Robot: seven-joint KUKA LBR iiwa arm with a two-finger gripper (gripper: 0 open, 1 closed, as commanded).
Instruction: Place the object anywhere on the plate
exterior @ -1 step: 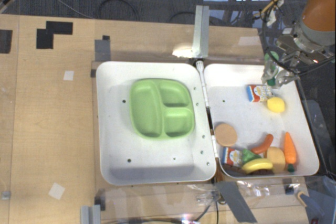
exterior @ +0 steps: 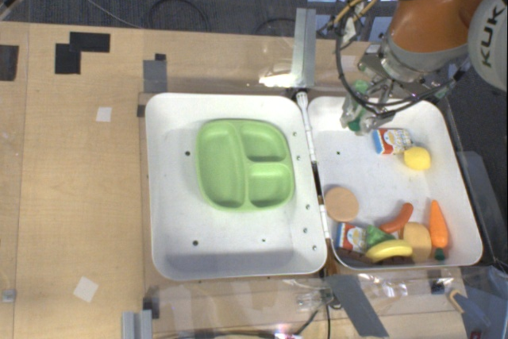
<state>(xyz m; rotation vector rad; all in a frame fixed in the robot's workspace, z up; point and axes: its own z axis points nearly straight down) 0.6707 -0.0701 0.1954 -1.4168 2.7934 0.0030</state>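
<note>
Green plastic is what you meet first on the left — a divided plate [exterior: 244, 164] with three compartments, lying in the middle of the left white bin [exterior: 171, 250] on the wooden desk [exterior: 71, 194]. To its right, in the right bin [exterior: 448, 131], you see the toy foods: a tan round disc [exterior: 342, 203] near the dividing wall, a small carton [exterior: 355, 237], a banana [exterior: 389, 252], a red sausage [exterior: 399, 216], a carrot [exterior: 438, 225], and further up a yellow lemon [exterior: 417, 159] just beside a small white-and-red pack [exterior: 390, 140]. None of them is on the plate. The end effector [exterior: 359, 117] hangs over the right bin's upper left part, under the orange band — you cannot tell how its fingers stand.
</note>
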